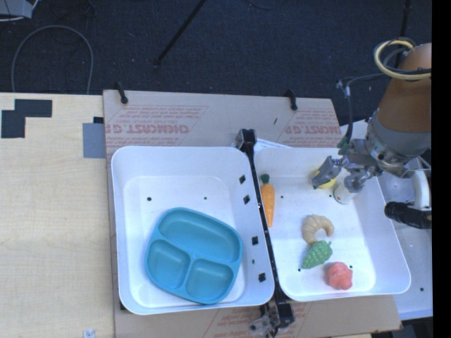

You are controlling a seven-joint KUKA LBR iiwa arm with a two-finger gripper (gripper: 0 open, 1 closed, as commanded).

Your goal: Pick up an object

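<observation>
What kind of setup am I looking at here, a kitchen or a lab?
Likely a robot lab bench: two white bins clamped on cardboard, toy food such as a carrot, and loose cables on dark floor.

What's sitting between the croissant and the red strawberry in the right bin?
In the camera view, a green bumpy toy lies between the croissant and the red strawberry, just below the croissant and up-left of the strawberry.

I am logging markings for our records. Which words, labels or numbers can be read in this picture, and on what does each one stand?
"CHEMCAST G.P.": my best reading of red print, upside down, on the brown backing sheet behind the left bin.
The same red print repeats behind the right bin, blurred.
Red print on the sheet's front edge: too small to read.
</observation>
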